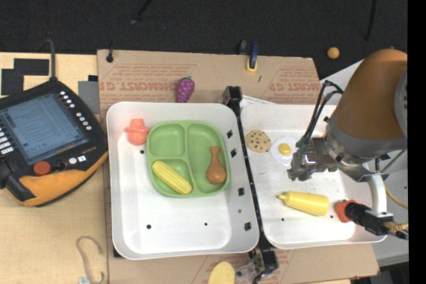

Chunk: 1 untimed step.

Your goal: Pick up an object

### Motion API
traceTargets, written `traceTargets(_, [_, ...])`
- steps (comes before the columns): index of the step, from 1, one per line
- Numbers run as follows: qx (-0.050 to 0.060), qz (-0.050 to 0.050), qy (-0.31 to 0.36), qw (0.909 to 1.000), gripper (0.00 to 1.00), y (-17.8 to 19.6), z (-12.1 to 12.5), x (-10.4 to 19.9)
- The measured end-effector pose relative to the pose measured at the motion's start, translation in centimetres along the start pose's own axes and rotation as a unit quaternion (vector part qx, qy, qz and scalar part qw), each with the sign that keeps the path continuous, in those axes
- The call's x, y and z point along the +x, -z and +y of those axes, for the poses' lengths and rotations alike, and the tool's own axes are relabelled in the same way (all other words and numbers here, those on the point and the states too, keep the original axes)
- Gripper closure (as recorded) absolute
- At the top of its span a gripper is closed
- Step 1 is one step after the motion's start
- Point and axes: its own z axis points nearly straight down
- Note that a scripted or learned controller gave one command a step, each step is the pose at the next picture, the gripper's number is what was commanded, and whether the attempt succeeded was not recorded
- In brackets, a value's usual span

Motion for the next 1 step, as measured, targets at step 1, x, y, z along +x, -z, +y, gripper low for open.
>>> traceTargets(1, [0.001, 0.000, 0.000, 1.0000, 1.00, -0.29, -0.37, -1.41])
